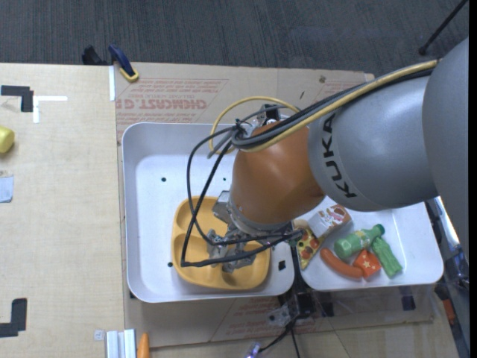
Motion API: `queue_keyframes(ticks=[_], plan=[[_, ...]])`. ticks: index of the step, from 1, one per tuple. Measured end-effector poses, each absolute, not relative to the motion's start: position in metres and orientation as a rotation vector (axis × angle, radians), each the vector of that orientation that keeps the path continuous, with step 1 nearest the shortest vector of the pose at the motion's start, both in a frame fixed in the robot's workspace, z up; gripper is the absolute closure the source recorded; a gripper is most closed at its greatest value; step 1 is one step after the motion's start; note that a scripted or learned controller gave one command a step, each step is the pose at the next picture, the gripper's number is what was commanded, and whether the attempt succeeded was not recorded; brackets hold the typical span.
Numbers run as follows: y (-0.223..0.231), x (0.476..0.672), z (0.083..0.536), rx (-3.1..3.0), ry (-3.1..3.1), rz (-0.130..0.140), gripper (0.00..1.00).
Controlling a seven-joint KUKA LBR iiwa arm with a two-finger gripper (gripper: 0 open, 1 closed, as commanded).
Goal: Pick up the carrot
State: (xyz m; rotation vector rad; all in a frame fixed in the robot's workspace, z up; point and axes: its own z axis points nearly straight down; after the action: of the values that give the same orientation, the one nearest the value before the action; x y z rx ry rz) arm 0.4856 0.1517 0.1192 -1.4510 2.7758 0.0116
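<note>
The carrot (340,264) is a short orange stick lying near the front of the right bin (417,274), beside a red item and green bottles. My gripper (233,258) hangs low in the left bin (149,200), over the yellow divided plate (186,237), well to the left of the carrot. The orange wrist band and grey arm cover the middle of both bins and hide much of the plate.
Around the carrot lie a green bottle (360,239), a second green piece (387,256), a red item (367,262), a pizza slice (306,247) and a small packet (330,221). A yellow object (5,139) sits on the bench at far left. Black cables loop around the wrist.
</note>
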Motion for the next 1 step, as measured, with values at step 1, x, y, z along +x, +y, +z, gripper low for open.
queue_keyframes(ticks=[1], plan=[[0.1535,0.4873,0.1275,-1.447,2.773,0.013,1.00]])
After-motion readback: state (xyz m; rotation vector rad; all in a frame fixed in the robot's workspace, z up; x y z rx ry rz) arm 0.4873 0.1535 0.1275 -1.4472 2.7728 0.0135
